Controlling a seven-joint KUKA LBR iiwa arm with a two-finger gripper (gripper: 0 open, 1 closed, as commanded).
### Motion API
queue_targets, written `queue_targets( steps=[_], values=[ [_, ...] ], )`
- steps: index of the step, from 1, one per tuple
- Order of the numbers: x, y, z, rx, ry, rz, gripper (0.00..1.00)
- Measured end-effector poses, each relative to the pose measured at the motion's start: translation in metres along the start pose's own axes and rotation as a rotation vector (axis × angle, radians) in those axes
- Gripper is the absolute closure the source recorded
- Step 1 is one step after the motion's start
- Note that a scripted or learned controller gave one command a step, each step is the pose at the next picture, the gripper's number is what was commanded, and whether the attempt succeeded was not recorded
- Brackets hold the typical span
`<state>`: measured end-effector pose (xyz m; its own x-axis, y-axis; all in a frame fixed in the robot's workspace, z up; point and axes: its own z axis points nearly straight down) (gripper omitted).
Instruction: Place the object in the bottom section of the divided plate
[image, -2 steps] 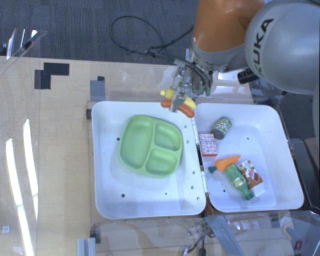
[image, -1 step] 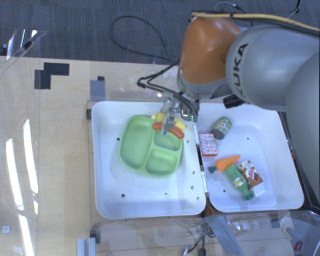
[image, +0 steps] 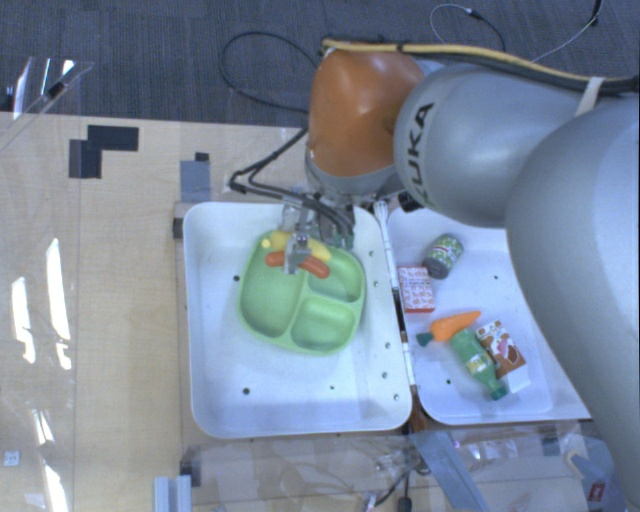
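A green divided plate (image: 300, 305) lies in the left white bin (image: 215, 330). At its upper edge sit a yellow piece (image: 272, 241) and an orange-red piece (image: 316, 267). My gripper (image: 298, 250) hangs right over these pieces at the plate's top section, its grey fingers pointing down among them. The big left section and the lower right section of the plate hold nothing.
The right bin (image: 520, 300) holds a small can (image: 443, 254), a red and white carton (image: 415, 289), a toy carrot (image: 452, 325), a green bottle (image: 475, 362) and a brown packet (image: 503, 348). The arm covers the upper right of the view.
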<state>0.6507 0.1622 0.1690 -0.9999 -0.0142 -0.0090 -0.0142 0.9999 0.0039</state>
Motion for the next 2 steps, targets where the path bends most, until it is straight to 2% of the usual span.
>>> queue_targets(
  steps=[1, 2],
  values=[
    [0.010, -0.038, -0.046, 0.001, -0.003, -0.162, 1.00],
    [0.006, -0.017, -0.011, 0.000, 0.001, -0.368, 1.00]
  ],
)
